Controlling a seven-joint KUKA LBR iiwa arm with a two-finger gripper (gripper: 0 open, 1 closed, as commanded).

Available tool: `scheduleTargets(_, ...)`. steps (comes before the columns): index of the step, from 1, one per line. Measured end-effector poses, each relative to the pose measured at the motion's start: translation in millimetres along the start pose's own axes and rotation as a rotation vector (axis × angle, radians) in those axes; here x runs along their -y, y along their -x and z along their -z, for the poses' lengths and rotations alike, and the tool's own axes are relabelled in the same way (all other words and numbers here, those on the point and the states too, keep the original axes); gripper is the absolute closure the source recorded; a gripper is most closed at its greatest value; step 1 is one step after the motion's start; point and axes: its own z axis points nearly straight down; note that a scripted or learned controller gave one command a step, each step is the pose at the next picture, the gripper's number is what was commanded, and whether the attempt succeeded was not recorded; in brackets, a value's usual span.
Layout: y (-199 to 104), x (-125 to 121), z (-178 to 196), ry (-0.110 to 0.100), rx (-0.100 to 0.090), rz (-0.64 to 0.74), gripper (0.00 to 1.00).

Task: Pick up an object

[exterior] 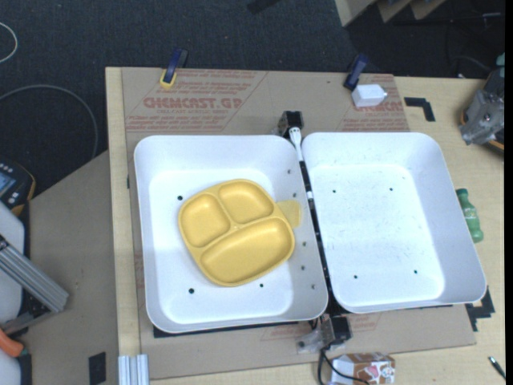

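Yellow divided plate [236, 231] in left bin [152, 215], right bin [433, 159] beside it

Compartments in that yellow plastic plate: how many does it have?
3. The yellow plastic divided plate lies in the left shallow white bin: two small compartments on its far side, one large compartment on its near side.

Place: you are looking at a robotics lab or test cell, not a home.
Bench: a brown cardboard-covered board [240, 103] with printed lettering, held by blue clamps [173, 66].
Bins: two shallow white plastic bins [160, 279] fixed side by side.
Floor: dark carpet [80, 22] with loose cables.
Fittings: black tape corner marks [419, 107] and small wired hardware at the bench's front edge [337, 351].
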Motion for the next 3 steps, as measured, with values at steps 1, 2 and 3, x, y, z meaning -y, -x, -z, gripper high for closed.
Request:
scheduleTargets(1, -12, 4, -96, -0.016, -0.003, -0.002, 1.00)
scheduleTargets(2, -70, 3, -121, -0.011, -0.003, 0.004, 1.00)
scheduleTargets(3, -118, 3, -95, -0.001, -0.004, 0.004, 1.00)
